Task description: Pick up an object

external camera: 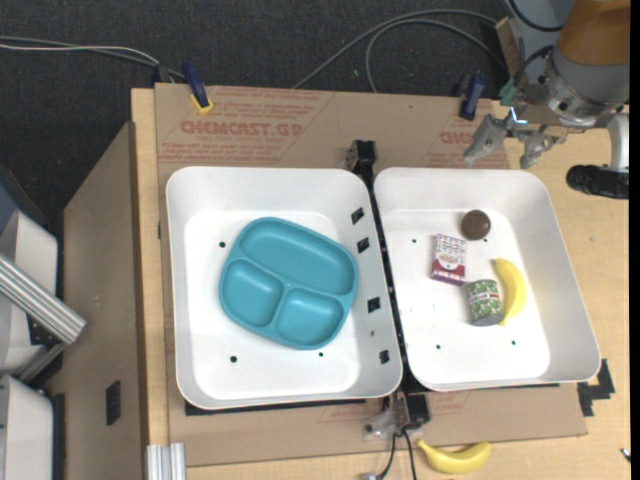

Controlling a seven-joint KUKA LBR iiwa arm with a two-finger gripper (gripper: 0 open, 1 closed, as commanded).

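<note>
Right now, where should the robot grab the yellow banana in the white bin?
Probably at the middle of the banana, coming straight down from above. It lies flat in the right bin, curved, running roughly top to bottom, so the gripper would close across its narrow width. The inner side is crowded: the small green can sits right against it, so a spot higher up, clear of the can, looks safer.

Plate [288, 281] in left bin [190, 208]; banana [513, 288] in right bin [560, 258].

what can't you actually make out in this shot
- Arm: upper part cut off by the camera view's top edge.
- Yellow object below the bins: partly hidden by the bench edge.
- Small carton: print too small to read.
- Green can: label too small to read.
</note>
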